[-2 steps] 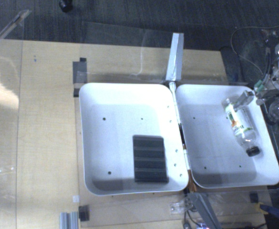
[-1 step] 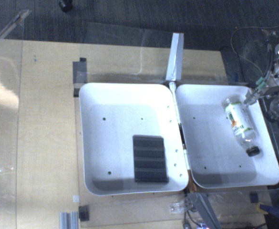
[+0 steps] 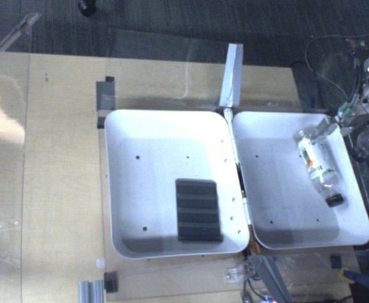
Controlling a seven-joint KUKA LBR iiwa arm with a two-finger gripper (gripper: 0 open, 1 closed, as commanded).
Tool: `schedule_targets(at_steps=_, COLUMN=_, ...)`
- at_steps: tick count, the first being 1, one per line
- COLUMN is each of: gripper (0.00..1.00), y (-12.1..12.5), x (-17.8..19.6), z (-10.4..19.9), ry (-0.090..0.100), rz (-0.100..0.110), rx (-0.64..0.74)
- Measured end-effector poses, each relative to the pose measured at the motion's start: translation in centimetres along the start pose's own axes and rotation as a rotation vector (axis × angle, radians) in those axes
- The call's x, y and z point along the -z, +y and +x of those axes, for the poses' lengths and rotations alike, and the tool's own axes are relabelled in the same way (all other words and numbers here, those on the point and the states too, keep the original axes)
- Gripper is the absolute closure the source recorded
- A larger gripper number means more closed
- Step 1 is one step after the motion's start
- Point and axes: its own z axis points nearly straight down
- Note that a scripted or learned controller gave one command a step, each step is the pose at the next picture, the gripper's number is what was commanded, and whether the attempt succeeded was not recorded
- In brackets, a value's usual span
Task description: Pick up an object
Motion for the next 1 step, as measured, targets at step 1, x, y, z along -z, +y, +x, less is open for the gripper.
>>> schedule_targets(at_steps=1, gripper=0.0, y=0.0, x=0.0, z=0.0, ry=0.0, rz=0.0, rx=0.0)
